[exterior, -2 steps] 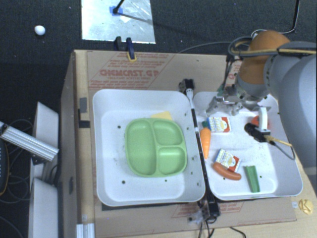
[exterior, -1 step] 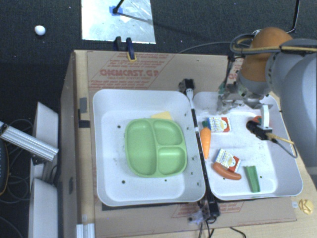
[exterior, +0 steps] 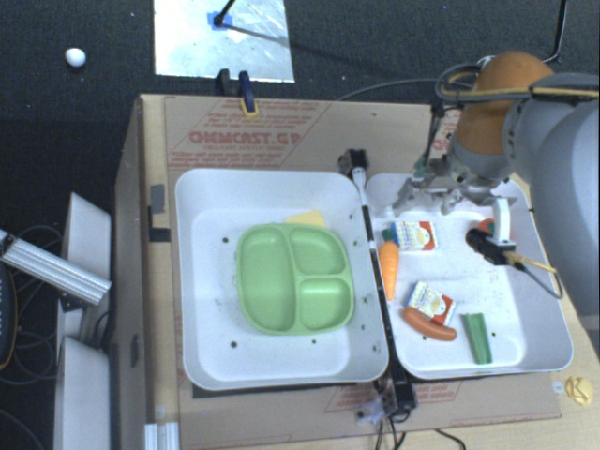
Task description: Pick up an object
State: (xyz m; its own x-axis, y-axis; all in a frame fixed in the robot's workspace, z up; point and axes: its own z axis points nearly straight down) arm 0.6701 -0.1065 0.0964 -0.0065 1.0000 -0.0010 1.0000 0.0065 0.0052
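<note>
Grey, with an orange band above the wrist, the arm (exterior: 562,157) reaches in from the right and bends steeply down. Its gripper (exterior: 434,193) hangs low over the far end of the right bin (exterior: 530,312), beyond the carrot (exterior: 388,268) and a little to its right. From this slant I cannot tell whether the gripper is open or closed.

The carrot lies lengthwise against the bin's left wall. Just to its right, near its top end, is a small white carton (exterior: 413,235), close under the gripper. A second carton (exterior: 430,302) lies to the right of the carrot's tip. A red sausage (exterior: 430,324) lies just below that carton, and a green block (exterior: 477,337) lies further right of the carrot, near the front wall.

Left of the carrot, across the shared wall, the left bin (exterior: 211,251) holds a green divided tray (exterior: 293,279). A yellow piece (exterior: 306,218) peeks out behind the tray. Both bins rest on a cardboard-covered surface (exterior: 234,139).
</note>
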